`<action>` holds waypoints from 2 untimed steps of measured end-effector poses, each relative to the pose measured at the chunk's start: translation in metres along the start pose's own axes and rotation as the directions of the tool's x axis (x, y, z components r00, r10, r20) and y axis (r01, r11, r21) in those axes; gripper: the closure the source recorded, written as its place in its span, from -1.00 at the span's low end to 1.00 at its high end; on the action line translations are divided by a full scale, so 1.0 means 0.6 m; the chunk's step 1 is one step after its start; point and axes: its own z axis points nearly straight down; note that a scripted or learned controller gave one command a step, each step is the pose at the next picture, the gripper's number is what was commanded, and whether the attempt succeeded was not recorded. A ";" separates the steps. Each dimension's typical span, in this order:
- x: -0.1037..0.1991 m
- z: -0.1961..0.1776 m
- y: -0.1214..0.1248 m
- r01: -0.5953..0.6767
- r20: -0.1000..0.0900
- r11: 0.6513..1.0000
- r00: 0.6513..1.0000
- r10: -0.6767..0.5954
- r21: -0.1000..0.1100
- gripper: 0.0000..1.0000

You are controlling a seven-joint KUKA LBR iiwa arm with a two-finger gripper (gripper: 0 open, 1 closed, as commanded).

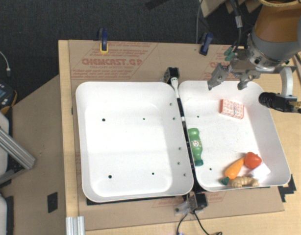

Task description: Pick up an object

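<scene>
Two dark fingers hang spread apart under the gripper (228,81), with nothing between them, so the tool is open and empty, poised over the far rim of the right bin (273,131). Above it the grey wrist and orange band of the arm (278,13) reach in from the right. By the look of things this is the approach step: no object has been taken up, and the gripper is well above the bin floor. Nearest the tool lies a small pink patterned block (232,108), flat on the floor toward the far right of that bin and apart from everything else, which makes it the likeliest target. Taking it would call for a short move toward the near side and right, a descent with the fingers straddling the block, then a close; it looks low and flat, so the fingers would need to reach almost to the floor. Farther out, a green bottle (194,146) lies along the bin's left wall, and in the near corner an orange carrot (234,169), a red tomato (253,160) and a tan root-like piece (242,182) crowd together, harder to single out. The left bin (87,131) sits alongside.
</scene>
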 end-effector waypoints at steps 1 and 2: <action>0.064 -0.051 -0.037 0.001 -0.001 1.000 1.000 -0.001 0.000 -1.00; 0.163 -0.126 -0.151 0.002 -0.003 1.000 1.000 -0.002 0.006 -1.00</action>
